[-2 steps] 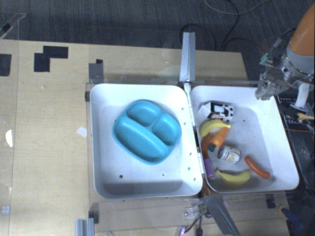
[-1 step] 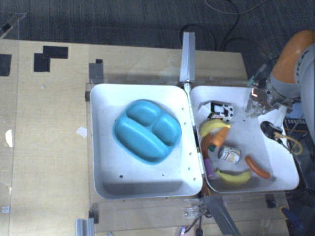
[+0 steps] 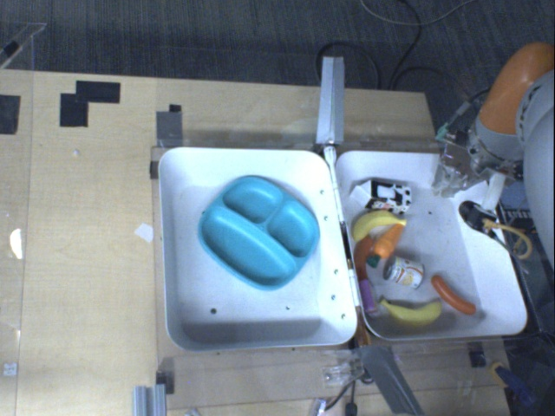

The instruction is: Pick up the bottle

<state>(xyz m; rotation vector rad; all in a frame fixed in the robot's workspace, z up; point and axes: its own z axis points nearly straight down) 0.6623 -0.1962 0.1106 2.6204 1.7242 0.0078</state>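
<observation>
We see the wooden bench (image 3: 87, 258) carrying two shallow white bins side by side. The left bin (image 3: 186, 319) holds a blue divided plate (image 3: 258, 230), lying tilted near its middle. The right bin (image 3: 499, 306) holds a cluster of small things along its left half. The grey arm (image 3: 520, 102), with its orange band, reaches in from the right, and its gripper (image 3: 453, 173) hangs over the right bin's upper right corner, well apart from the clutter; how wide it stands, we cannot tell. In the clutter, a yellow banana (image 3: 373, 224) lies near the divider, a second banana (image 3: 414, 312) near the front wall, and a red sausage (image 3: 454, 295) just beside it. The bottle (image 3: 402, 273), small and pale with a label, lies on its side between the two bananas, touching an orange carrot (image 3: 387, 239).
</observation>
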